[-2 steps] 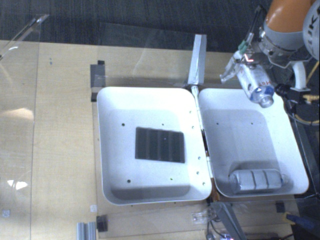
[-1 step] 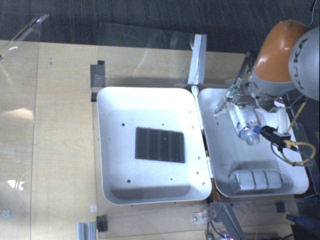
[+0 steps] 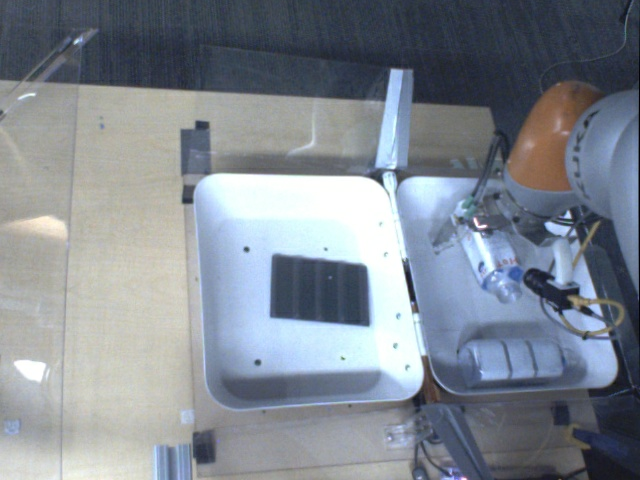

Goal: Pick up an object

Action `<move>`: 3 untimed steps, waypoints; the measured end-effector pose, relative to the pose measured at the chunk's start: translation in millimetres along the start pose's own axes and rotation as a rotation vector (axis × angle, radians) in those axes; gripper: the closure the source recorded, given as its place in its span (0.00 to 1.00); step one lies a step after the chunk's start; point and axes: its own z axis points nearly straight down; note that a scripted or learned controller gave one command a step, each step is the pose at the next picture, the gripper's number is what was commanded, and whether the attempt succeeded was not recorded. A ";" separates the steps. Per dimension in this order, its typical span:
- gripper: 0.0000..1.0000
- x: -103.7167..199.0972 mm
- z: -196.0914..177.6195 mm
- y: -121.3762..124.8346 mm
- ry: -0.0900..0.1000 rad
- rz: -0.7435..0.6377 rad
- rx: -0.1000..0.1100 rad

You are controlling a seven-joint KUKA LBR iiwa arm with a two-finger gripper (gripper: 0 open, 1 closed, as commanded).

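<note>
In the right bin (image 3: 440,298) lies a clear plastic bottle (image 3: 492,260) with a blue label, its length running from upper left to lower right. My gripper (image 3: 476,218) hangs low over the bottle's upper end, under the grey arm with the orange band (image 3: 548,138). Whether it touches the bottle cannot be made out. Near the front wall of the same bin lies a grey ribbed block (image 3: 515,360). A dark ribbed rectangular pad (image 3: 320,290) lies flat in the middle of the left bin (image 3: 230,228).
A black plug with yellow cables (image 3: 570,308) hangs off the arm over the right bin's right side. A metal post (image 3: 394,118) rises behind the seam between the bins. The wooden bench (image 3: 100,268) stretches out to the left.
</note>
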 end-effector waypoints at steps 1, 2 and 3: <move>0.00 -28.9 -78.3 -46.0 -0.001 0.034 0.000; 0.00 -73.2 2.2 -26.4 -0.002 -0.069 -0.002; 0.00 -68.2 -10.9 -57.9 0.000 -0.079 0.001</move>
